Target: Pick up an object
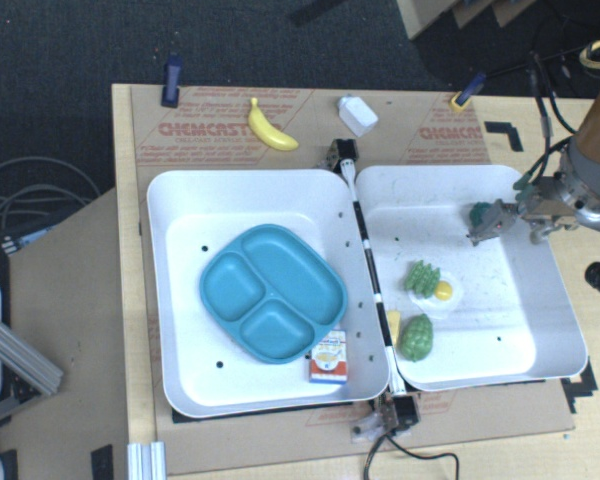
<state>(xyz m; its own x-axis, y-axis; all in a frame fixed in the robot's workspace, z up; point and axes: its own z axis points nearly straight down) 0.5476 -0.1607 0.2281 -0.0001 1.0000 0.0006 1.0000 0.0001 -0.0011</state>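
The end effector (483, 220) hovers over the right bin (555, 298), toward 1 o'clock; I cannot tell its grip state. 2 green objects (417, 308) lie apart from it, toward the bin's 7 o'clock.

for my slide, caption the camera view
Gripper over the right bin above green toys; blue tray in the left bin.

Even overhead light washes the bench, leaving the white bins (180, 268) bright but not blown out.

Shadows are soft and short: a faint one lies under the gripper (483, 223), another along the blue tray (270, 293) well to its left. The dark carpet beyond the bench stays dim. The picture is coarse and slightly soft, small items near the gripper showing fuzzy outlines.
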